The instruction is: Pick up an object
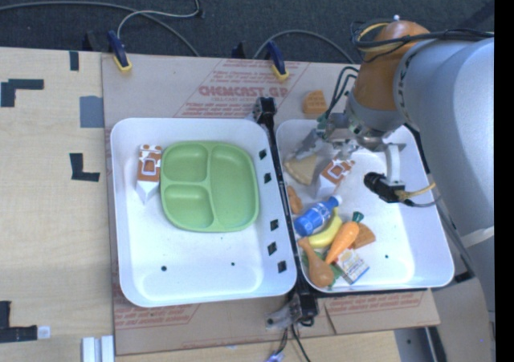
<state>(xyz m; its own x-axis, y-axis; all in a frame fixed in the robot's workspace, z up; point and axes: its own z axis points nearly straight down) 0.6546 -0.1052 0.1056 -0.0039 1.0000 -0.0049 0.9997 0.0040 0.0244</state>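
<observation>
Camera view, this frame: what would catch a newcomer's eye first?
The big grey arm with its orange band reaches in from the right, its gripper low over the upper part of the right bin. Below it a bright cluster lies along that bin's left side: a blue bottle, a banana and a carrot. In the left bin, a green divided plate sits beside a small carton.
</observation>
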